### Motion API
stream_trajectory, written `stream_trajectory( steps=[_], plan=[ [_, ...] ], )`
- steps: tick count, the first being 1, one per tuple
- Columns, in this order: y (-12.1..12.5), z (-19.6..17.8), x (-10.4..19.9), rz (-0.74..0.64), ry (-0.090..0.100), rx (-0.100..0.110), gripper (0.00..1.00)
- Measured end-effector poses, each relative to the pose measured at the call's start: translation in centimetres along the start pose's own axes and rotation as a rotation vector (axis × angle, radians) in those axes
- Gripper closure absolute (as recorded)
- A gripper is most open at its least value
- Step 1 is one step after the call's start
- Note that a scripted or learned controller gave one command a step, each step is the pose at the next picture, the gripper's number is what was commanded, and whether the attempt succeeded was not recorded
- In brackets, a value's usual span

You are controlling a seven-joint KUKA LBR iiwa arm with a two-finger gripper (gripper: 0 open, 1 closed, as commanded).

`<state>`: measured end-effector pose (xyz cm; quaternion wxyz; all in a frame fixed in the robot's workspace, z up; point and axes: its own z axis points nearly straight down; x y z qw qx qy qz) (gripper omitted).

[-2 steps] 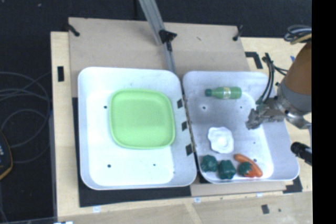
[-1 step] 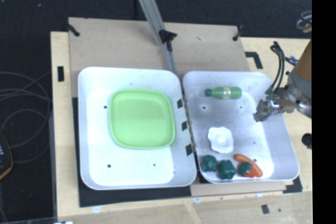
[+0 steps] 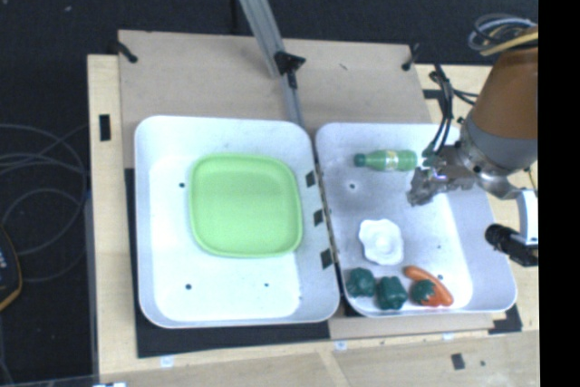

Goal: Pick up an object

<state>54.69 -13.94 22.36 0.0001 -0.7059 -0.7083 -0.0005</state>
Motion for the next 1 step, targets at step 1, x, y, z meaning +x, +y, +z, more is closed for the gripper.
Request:
stream_trajectory(
  steps=[1],
  plan=[
    [0.68, -1.19, 4.55, 0.000, 0.000, -0.001, 1.00]
  ],
)
